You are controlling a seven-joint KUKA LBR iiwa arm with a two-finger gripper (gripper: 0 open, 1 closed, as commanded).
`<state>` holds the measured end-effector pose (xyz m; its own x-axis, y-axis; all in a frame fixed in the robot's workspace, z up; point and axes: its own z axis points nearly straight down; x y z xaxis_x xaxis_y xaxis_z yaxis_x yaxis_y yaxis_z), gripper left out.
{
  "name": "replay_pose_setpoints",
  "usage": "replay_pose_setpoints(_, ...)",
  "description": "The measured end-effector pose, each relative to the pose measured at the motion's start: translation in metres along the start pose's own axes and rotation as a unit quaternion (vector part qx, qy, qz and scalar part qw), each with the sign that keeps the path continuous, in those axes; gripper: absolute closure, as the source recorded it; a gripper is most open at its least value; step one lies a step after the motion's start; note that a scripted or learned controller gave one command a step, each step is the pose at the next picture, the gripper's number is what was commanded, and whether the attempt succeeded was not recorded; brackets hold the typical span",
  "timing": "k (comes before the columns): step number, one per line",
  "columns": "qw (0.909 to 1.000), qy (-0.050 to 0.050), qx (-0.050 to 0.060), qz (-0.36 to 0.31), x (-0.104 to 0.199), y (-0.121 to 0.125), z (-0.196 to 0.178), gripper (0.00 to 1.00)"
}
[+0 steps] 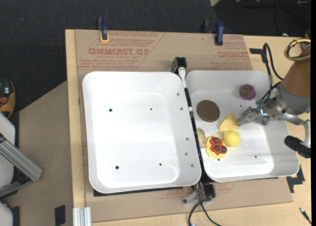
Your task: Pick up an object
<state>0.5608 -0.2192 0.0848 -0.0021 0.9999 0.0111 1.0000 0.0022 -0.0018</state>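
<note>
The right bin (pixel 276 165) holds all the objects, gathered in its left half. A brown disc (pixel 208 110) lies near the bin's left wall, toward the far side. Just below and right of it sits a yellow wedge (pixel 228 121), and touching that, nearer the front, a yellow ball (pixel 232 138). Left of the ball, close to the front-left part of the bin, lies a yellow piece with red blobs (pixel 217 147); a small tan scrap (pixel 201 134) sits just beside it against the left wall. A purple ball (pixel 247 91) rests apart from the others, near the far wall and toward the bin's middle.

The gripper (pixel 245 116) is low over the right bin, its tip just beside the right edge of the yellow wedge. Whether its fingers are apart or together cannot be told here, and nothing is seen held between them. The arm (pixel 296 84) comes in over the bin's right wall.

The left bin (pixel 94 96) sits touching the right one along a shared dark seam. Both rest on a cardboard sheet (pixel 148 47) on the bench, held at its far edge by two clamps (pixel 103 28).
</note>
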Motion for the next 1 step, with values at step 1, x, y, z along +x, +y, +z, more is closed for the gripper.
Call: replay_pose_setpoints(1, 0.9999, -0.006, -0.009, -0.004, 0.0816, 0.0440, -0.1198, 0.00)
